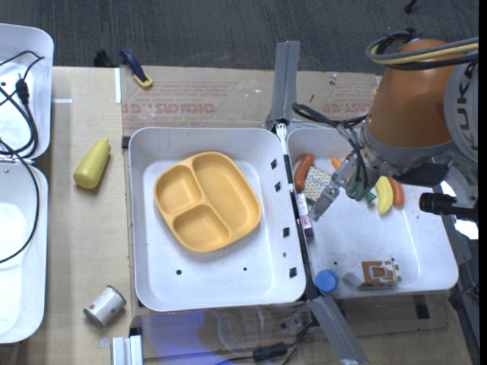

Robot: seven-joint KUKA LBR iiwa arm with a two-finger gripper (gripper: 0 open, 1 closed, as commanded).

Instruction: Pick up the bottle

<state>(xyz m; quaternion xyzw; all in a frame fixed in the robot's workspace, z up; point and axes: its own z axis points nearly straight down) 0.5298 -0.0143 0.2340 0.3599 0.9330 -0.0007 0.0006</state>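
A small bottle with a blue cap lies in the right bin's near left corner, its clear body hard to make out. My gripper hangs over the middle left of the right bin, well behind that bottle. Its two fingers stand apart, open, and nothing shows between them. One grey finger points down-left toward the bin's dividing wall. A yellow squeeze bottle lies on the bench to the left of the left bin, far from the gripper.
A yellow divided plate sits in the left bin. The right bin holds a hot dog, a banana and a small brown box. A tin can lies on the bench at the front left.
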